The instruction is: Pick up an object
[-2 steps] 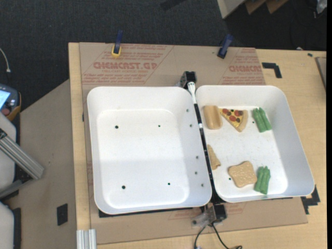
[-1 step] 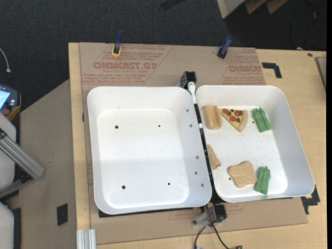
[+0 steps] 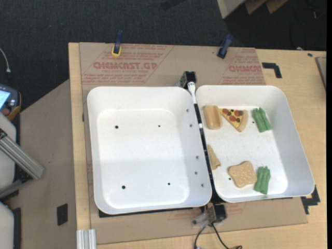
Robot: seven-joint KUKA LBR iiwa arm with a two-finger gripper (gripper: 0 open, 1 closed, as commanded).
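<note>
The right bin [image 3: 290,139] holds several toy foods. A tan bread roll [image 3: 211,116] lies near its back left, with a pizza slice [image 3: 234,118] beside it and a green vegetable piece [image 3: 261,120] to the right of that. Toward the front sit a slice of toast [image 3: 242,174] and a second green piece [image 3: 263,180] touching its right side. A small tan piece [image 3: 212,157] rests against the bin's left wall.
The left bin [image 3: 104,108] sits beside the right one on a cardboard sheet [image 3: 78,139]. Two clamps [image 3: 118,49] [image 3: 225,46] hold the sheet's back edge. A black fitting [image 3: 188,79] stands where the bins meet at the back, and cables [image 3: 210,222] lie at the front.
</note>
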